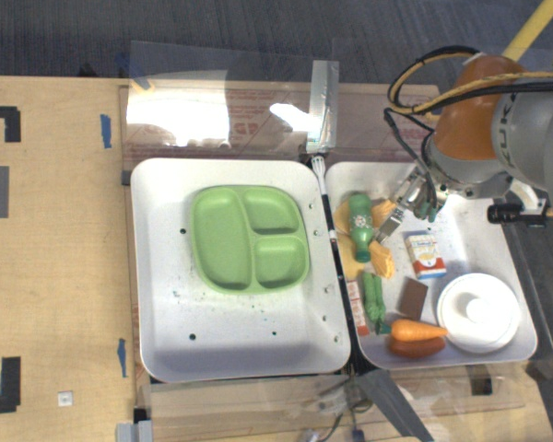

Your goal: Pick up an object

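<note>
Two white bins [157, 247], one green tray [251, 238] (three compartments), one carrot [417, 332]

Two bins side by side on your bench

Your left bin [157, 274] holds a divided tray [251, 238]; your right bin [521, 339] holds a bottle [360, 217] by the dividing wall, a small carton [426, 254] mid-bin, and a carrot [417, 332] and bowl [479, 311] at the near edge.

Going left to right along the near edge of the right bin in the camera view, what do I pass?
Green vegetable → brown block → carrot → white bowl.
</note>
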{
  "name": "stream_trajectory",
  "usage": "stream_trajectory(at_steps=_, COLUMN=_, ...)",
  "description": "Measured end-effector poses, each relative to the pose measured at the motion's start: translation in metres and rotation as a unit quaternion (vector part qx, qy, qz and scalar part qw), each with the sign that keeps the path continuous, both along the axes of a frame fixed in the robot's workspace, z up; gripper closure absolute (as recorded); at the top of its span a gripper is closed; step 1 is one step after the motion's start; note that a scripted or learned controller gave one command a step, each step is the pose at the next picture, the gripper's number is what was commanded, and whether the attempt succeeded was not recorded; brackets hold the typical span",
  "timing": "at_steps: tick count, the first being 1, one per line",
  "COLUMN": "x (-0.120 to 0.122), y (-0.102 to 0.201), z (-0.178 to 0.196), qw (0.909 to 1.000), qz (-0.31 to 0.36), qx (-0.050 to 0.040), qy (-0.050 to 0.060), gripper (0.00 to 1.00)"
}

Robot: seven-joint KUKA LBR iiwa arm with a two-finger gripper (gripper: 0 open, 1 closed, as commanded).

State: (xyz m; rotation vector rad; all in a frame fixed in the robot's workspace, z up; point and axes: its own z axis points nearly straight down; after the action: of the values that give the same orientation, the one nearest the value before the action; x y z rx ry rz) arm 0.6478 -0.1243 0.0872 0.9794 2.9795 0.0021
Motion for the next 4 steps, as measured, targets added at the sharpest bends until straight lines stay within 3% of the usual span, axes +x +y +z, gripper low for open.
stream_trajectory(at_steps=1, x=-0.052, y=-0.02, z=0.0, qw=1.0, qz=-0.007, qx=-0.0006, qy=0.0, gripper=0.0)
stream_trajectory(at_steps=2, x=-0.048, y=-0.018, z=0.014, qw=1.0, qz=-0.005, qx=-0.0019, qy=-0.005, gripper=1.0)
stream_trajectory(at_steps=3, x=-0.045, y=0.004, z=0.001, qw=0.9474, qz=-0.32, qx=0.0013, qy=-0.001, gripper=1.0)
stream_trajectory(at_steps=4, x=-0.063, y=0.025, z=0.001, qw=0.8491, qz=-0.528, qx=0.003, qy=0.0, gripper=1.0)
